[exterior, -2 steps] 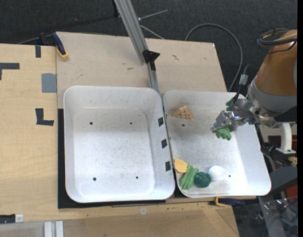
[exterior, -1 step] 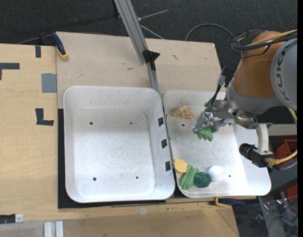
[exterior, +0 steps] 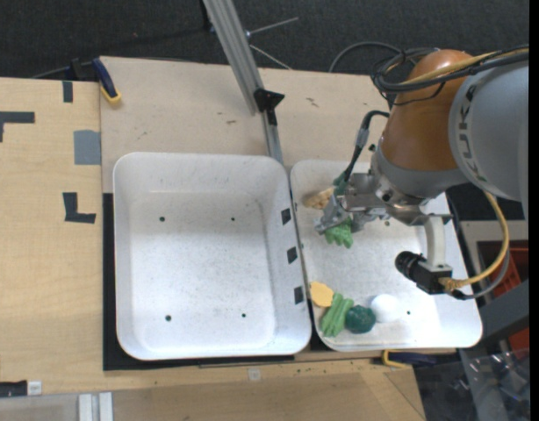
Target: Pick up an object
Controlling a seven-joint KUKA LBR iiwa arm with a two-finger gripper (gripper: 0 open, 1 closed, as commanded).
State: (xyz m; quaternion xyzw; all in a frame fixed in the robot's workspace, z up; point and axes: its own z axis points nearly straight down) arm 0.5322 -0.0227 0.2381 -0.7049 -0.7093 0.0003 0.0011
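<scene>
Pincer (exterior: 338,222) at the end of the grey arm (exterior: 480,121) sits over the upper left part of the right bin (exterior: 445,323), right of centre in the frame. A small green object (exterior: 341,234) shows just at its lower tip, seemingly caught between the fingers, so the pincer looks to be clenched on it, though the metal parts crowd the view and the grip itself is hard to make out. Just left of the pincer, near the bin's upper left corner, lies a tan object (exterior: 317,198).

Lower in the same bin, toward its bottom left corner, a cluster rests on the floor: a yellow piece (exterior: 320,294) against the left wall, a light green ridged item (exterior: 336,314) just below it, a dark green round object (exterior: 360,319) touching that one's right side, and a white ball (exterior: 385,305) just right of the dark green one.

Orange band (exterior: 427,77) on the arm fills the upper right of the frame, with black cables looping around it.

Left bin (exterior: 129,235) occupies the centre of the frame, its white floor speckled with dark marks. Both bins stand on the pale wooden surface (exterior: 41,261). A grey metal rail (exterior: 234,42) slants down from the top of the frame to the gap between the two bins.
</scene>
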